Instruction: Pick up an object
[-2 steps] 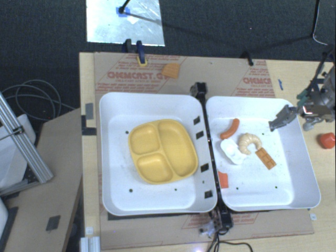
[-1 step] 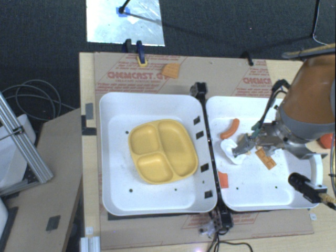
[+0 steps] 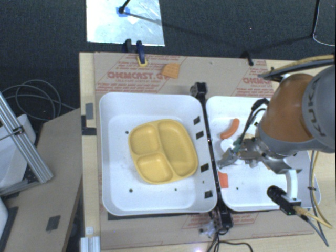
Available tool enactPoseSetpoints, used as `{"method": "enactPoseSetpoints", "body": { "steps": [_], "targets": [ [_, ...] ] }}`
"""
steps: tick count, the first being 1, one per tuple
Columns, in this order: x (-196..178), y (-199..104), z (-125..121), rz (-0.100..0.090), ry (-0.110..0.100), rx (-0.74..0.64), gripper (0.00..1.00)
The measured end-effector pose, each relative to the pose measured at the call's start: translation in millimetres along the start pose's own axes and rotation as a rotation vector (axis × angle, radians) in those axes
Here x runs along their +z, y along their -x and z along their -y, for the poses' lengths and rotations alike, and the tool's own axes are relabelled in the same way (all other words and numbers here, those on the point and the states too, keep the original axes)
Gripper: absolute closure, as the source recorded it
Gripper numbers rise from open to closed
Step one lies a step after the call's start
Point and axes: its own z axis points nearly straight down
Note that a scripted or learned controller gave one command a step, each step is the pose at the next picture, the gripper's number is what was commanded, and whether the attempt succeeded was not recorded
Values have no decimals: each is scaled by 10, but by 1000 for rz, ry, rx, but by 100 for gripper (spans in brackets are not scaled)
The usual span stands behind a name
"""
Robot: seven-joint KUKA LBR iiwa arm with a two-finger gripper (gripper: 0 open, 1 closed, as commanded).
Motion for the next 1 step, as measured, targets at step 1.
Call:
{"method": "enactPoseSetpoints", "body": {
  "steps": [1],
  "targets": [
    [-150,10,-17,1,8,-2,100]
  ]
}}
